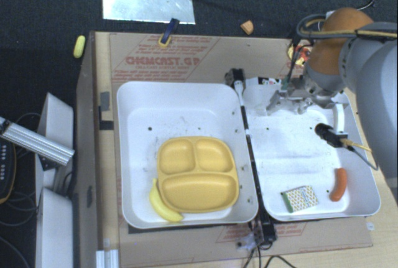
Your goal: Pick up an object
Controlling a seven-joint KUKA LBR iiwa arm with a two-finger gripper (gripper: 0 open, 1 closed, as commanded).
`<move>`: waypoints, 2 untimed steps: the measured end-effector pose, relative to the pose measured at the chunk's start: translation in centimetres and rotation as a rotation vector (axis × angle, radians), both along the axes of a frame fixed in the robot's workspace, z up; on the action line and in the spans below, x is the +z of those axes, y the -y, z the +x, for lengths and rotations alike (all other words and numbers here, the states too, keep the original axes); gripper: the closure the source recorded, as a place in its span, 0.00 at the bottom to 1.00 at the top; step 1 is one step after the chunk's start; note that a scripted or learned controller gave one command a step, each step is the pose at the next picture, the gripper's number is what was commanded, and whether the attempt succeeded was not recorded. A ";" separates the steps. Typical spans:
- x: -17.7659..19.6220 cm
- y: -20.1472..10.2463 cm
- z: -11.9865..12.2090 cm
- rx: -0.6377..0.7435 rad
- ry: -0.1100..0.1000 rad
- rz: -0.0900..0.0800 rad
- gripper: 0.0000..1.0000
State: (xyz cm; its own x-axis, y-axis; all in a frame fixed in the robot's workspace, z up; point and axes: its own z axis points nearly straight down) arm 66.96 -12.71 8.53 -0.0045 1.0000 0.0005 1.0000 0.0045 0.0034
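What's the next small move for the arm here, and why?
Probably swing the claw toward the sausage near the right bin's front corner: the claw sits at the bin's far end, and the sausage lies apart from the patterned sponge.

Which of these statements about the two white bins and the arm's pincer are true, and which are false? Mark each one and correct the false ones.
1. The yellow divided tray lies in the left bin. True.
2. The banana lies in the right bin. False: it lies in the left bin, at the tray's lower left edge.
3. The hot dog lies in the right bin. True.
4. The pincer is above the left bin. False: it is over the right bin's upper part.
5. The green sponge lies left of the hot dog. True.
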 end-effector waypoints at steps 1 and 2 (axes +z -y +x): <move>1.1 0.1 0.1 0.002 0.003 -0.001 1.00; 1.1 0.1 0.1 0.002 0.003 -0.001 0.00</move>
State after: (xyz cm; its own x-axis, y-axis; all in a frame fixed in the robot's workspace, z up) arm 67.05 -12.77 9.65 -0.0068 1.0000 -0.0010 1.0000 0.0068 0.0065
